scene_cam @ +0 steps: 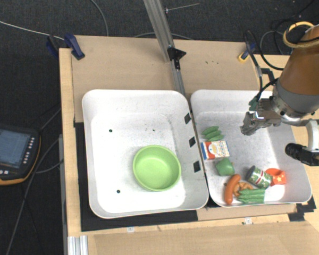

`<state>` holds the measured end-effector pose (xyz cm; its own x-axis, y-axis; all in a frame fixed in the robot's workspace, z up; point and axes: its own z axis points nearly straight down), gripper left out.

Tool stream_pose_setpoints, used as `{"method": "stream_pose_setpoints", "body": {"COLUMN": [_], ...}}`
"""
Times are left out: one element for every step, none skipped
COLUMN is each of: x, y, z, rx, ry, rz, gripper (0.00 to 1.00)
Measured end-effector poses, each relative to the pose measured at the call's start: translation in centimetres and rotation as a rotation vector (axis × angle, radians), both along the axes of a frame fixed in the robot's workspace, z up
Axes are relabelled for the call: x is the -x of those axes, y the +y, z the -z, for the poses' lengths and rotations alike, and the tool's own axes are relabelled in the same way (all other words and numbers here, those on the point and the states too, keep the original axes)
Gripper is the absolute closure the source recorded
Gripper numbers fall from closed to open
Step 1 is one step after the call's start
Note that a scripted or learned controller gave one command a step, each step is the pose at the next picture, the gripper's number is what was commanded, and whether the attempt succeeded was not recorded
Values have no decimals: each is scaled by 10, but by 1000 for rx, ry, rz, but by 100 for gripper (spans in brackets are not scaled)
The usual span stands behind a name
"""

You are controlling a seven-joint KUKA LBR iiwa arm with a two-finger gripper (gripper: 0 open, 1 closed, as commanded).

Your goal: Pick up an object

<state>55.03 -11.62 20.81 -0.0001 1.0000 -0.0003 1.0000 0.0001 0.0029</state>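
On the worktop (pixel 127 62) two white bins sit side by side. Left bin (pixel 95 116), mid-frame, holds a light green bowl (pixel 156 167) near its lower middle. Right bin (pixel 223 102) holds green pods (pixel 212 133), a red-and-white carton (pixel 215 150), a round green piece (pixel 224 167), an orange sausage shape (pixel 232 188), a green can (pixel 259 177), a red piece (pixel 277 177) and more green pods (pixel 251 196). Claw (pixel 251 125) hangs over the right bin's upper part with nothing between its fingers; how wide it stands I cannot tell

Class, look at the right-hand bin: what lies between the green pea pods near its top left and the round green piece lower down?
In the camera view, the small red, white and blue carton lies between the pea pods and the round green piece.
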Motion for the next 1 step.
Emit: {"method": "stream_pose_setpoints", "body": {"x": [-1], "y": [0], "z": [-24], "rx": [0], "ry": [1], "rz": [0], "gripper": [100]}}
